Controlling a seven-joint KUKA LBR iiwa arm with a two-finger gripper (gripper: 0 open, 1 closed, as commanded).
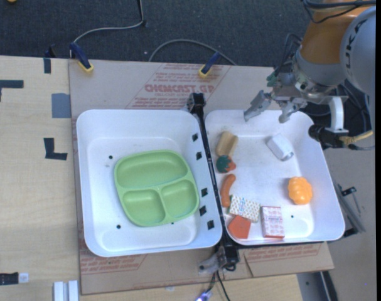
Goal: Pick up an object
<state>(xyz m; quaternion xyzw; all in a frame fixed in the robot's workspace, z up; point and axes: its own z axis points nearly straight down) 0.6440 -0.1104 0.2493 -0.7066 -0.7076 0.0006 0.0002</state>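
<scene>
Hovering open-fingered, the claw hangs above the right bin.
Descending off-centre could nudge the grey block away, closing on nothing.

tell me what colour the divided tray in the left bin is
Light green: the divided tray, seen in the camera view.

Right bin centre open; items crowd left wall, front edge.
</scene>
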